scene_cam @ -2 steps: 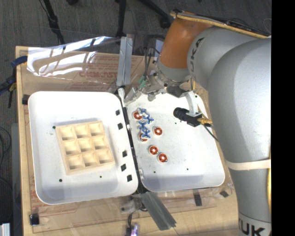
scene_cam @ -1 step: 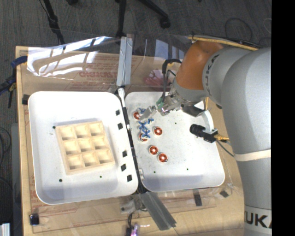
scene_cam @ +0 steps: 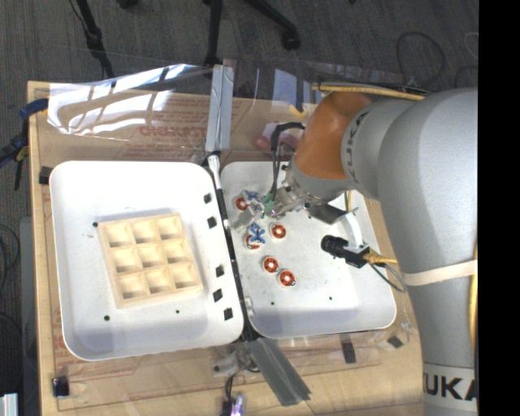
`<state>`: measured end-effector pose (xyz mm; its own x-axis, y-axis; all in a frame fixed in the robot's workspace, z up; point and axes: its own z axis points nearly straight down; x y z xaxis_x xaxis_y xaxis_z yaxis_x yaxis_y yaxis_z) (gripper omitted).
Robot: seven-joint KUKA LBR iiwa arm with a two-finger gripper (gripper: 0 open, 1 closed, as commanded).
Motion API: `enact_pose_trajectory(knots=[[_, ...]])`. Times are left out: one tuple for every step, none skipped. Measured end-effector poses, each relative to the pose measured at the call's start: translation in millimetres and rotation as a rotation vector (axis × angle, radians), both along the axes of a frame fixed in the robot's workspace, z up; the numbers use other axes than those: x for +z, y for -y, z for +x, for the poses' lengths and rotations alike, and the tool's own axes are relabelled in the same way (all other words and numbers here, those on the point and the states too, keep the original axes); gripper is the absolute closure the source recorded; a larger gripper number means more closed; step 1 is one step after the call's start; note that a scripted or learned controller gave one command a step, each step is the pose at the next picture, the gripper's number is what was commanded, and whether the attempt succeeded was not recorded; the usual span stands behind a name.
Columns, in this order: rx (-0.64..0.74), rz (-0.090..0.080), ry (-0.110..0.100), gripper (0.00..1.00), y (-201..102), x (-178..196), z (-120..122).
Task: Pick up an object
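Near: small red-and-white discs lie loose in right bin; look light, rigid, slick. Best pinched across rim. Beyond: blue-white piece. Farthest: end effector low over clutter; grip state cannot tell.

Left white bin holds a wooden nine-cell tray, tilted slightly. Clear plastic sheet at its 12 o'clock. Black chair base on the floor beyond the bench.

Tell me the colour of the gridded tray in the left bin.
Pale wood tan, the gridded tray with nine square cells; camera view shows it best.
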<state>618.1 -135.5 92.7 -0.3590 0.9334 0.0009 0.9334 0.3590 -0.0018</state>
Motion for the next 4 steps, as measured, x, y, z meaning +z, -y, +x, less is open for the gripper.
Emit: enact_pose_trajectory(knots=[[0.004, -0.001, -0.001, 1.0, -0.1, 10.6, 0.6], [0.005, -0.001, -0.001, 0.0, -0.3, 10.6, 0.6], [0.018, -0.01, 0.001, 0.0, -9.2, 1.1, 17.8], [0.023, -0.005, 0.001, 1.0, -12.3, 11.3, 18.7]])
